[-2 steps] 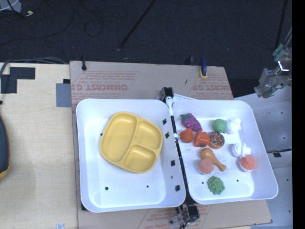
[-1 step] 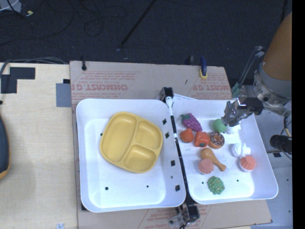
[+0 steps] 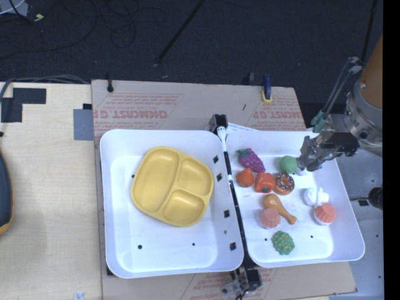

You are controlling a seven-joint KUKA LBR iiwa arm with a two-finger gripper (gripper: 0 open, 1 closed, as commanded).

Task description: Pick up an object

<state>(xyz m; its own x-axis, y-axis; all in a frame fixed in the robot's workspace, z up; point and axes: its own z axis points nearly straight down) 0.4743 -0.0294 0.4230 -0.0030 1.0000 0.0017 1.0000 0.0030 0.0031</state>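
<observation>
My gripper [image 3: 307,162] hovers with the green ball [image 3: 287,164] just to its left (finger spread I cannot tell).

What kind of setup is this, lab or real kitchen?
Probably a robotics lab test bench, not a kitchen: two white bins sit on cardboard, toy food such as plastic grapes fills the right one, and loose cables trail across the dark floor behind.
</observation>
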